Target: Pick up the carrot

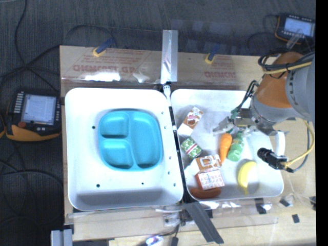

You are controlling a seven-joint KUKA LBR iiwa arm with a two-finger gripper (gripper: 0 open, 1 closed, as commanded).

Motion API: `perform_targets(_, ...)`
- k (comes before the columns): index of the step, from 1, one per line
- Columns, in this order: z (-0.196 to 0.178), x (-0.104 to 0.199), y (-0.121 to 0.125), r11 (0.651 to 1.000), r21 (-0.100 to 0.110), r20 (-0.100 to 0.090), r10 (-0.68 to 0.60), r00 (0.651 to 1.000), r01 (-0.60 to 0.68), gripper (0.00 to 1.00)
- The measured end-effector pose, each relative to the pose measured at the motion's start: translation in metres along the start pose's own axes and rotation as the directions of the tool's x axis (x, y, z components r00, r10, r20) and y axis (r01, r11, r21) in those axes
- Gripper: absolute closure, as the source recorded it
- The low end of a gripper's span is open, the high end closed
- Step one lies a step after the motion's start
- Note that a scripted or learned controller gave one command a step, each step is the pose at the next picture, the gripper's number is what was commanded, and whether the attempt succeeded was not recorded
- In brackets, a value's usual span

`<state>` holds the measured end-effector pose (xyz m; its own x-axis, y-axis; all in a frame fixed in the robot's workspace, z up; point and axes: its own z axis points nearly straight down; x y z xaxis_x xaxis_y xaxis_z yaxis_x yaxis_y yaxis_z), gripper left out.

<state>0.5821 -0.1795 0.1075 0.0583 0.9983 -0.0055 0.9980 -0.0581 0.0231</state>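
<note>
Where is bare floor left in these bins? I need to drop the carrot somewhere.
Left bin: a bare white border all around the blue tray. Right bin: some bare floor along its top edge; elsewhere crowded with the gripper, carrot, lemon and boxes.

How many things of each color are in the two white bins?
Blue: 1, the divided plate in the left bin
Orange: 1, the carrot
Green: 1, the green bottle
Yellow: 1, the lemon
Printed, mixed colors: 4 small packets and boxes
Total: 8
</note>
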Motion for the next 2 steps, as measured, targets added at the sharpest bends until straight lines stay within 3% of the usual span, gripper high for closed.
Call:
perform_targets(1, -0.008, 0.0, 0.0, 1.0, 0.001, -0.001, 0.0, 1.0, 0.0, 1.0)
perform_targets(2, -0.116, 0.028, 0.063, 0.996, 0.024, 0.001, 0.088, 0.996, -0.088, 1.0)
